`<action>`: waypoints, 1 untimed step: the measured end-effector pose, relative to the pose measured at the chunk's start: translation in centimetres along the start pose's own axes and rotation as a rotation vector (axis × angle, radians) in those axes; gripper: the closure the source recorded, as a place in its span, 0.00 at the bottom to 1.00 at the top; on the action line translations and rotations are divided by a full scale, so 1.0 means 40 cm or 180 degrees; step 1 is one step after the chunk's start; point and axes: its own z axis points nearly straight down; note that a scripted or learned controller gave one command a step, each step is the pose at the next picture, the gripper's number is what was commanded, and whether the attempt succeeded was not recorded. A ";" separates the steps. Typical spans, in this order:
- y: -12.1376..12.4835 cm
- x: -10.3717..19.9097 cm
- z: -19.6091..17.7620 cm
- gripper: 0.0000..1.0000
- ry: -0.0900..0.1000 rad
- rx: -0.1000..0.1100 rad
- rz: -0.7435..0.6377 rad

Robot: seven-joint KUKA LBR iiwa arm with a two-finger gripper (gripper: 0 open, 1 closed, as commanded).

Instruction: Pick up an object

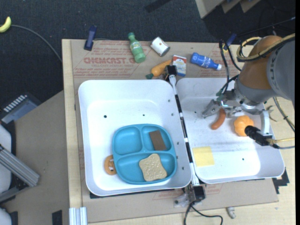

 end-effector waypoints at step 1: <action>0.001 -0.003 -0.026 1.00 -0.0006 -0.0007 0.0003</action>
